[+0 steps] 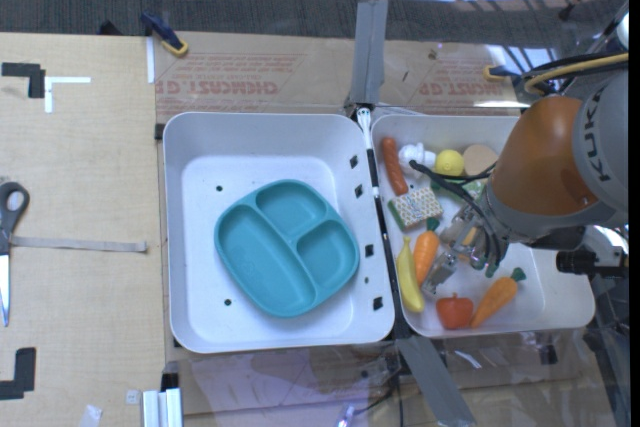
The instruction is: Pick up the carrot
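The gripper (443, 267) hangs open beside the carrot (425, 255) in the right bin (560, 315).

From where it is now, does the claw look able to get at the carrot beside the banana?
Probably yes. The claw hangs right next to that carrot, whose top is uncovered. The banana lies close along its left, which could crowd a finger.

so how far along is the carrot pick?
Done: the gripper is down in the right bin, beside a carrot. In hand: nothing visibly held; the carrot lies among the toys. A second carrot lies nearby. Left: grasp and lift.
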